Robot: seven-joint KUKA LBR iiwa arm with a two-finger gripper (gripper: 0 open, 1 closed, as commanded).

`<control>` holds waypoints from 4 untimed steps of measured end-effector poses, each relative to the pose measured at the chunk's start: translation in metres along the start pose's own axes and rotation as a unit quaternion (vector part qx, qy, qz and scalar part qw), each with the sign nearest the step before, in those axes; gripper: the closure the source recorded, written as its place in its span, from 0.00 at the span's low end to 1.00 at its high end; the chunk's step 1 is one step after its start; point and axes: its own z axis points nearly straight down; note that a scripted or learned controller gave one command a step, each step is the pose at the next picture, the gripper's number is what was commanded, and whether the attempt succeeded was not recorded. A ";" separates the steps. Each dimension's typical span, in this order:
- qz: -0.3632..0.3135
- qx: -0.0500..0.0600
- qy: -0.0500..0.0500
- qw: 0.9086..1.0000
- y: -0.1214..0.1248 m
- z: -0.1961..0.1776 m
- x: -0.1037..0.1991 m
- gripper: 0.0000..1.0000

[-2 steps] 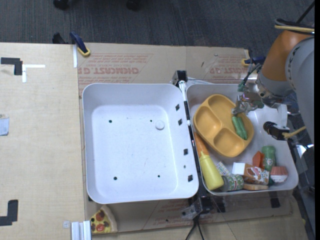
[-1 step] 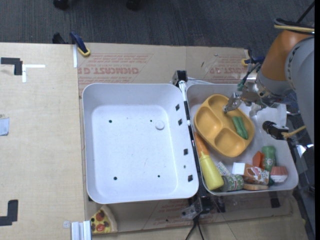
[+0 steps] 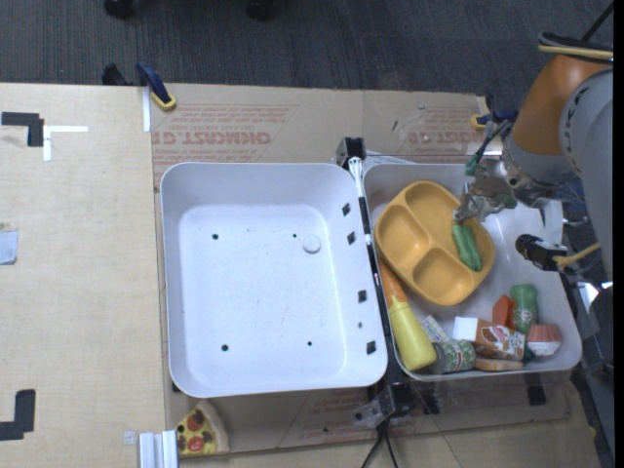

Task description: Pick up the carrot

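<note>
A slim, tapered orange piece (image 3: 388, 281), which looks like the carrot, lies along the left wall of the right bin (image 3: 558, 261). Its lower end meets a yellow bottle (image 3: 411, 337). My gripper (image 3: 474, 203) hangs over the right part of the yellow divided plate (image 3: 419, 237), well to the right of the orange piece. It sits just above the upper end of a green vegetable (image 3: 467, 246) that lies on the plate. Nothing orange is at the gripper.
A heap of toy food fills the right bin's front: a green cylinder (image 3: 524, 303), an orange-red piece (image 3: 502, 311), packets (image 3: 499, 342) and a white block (image 3: 465, 329). The left bin (image 3: 175, 261) holds a small round white thing (image 3: 311, 245). A pizza slice toy (image 3: 198, 432) lies on the cardboard.
</note>
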 end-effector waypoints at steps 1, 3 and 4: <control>-0.001 0.002 -0.002 1.000 -0.001 -0.008 -0.002 1.00; 0.164 -0.002 0.005 0.986 0.003 0.008 -0.026 0.00; 0.258 -0.002 0.002 0.966 -0.079 0.008 -0.010 0.00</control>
